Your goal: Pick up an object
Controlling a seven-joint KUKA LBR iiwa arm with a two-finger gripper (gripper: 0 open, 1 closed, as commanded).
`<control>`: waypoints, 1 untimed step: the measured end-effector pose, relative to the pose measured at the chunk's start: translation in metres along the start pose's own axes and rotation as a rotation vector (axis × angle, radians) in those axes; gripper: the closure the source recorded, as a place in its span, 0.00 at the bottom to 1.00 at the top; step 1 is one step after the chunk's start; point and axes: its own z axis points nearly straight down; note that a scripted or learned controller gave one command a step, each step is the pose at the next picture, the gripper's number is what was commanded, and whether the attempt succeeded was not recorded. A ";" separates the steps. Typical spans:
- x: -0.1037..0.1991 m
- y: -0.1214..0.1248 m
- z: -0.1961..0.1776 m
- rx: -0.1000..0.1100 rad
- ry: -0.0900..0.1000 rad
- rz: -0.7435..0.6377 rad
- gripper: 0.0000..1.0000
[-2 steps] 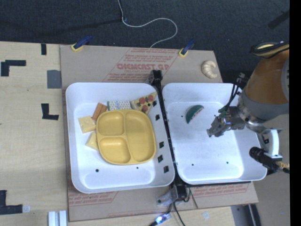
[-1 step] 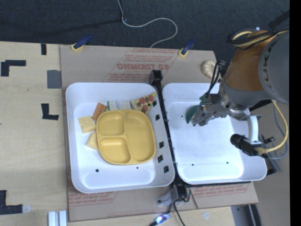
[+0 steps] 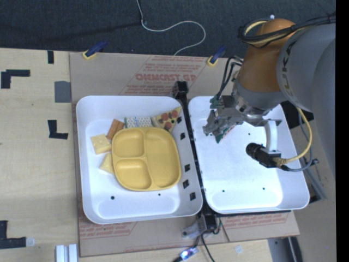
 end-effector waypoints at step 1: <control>-0.003 0.005 0.001 0.002 -0.002 0.007 1.00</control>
